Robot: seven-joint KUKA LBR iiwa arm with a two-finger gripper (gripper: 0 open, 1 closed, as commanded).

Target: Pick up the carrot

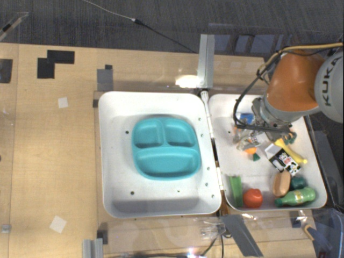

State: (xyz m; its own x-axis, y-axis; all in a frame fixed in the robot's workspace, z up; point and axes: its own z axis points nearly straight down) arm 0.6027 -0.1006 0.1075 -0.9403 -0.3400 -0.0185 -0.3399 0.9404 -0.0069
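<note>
The carrot (251, 152) is a small orange piece with a green bit at its end. It lies on the floor of the right bin (226, 112), near the middle. My gripper (248, 139) hangs right above it, under the orange wrist band, and the wrist hides much of it. I see no object lifted off the bin floor.
Around the carrot lie a yellow banana (291, 151), a black-and-white box (283, 160), a tan loaf (281, 184), a green bottle (296, 198), a red tomato (252, 198), a green block (235, 189) and a blue item (246, 117). The left bin (115, 192) holds a teal divided plate (165, 147).
</note>
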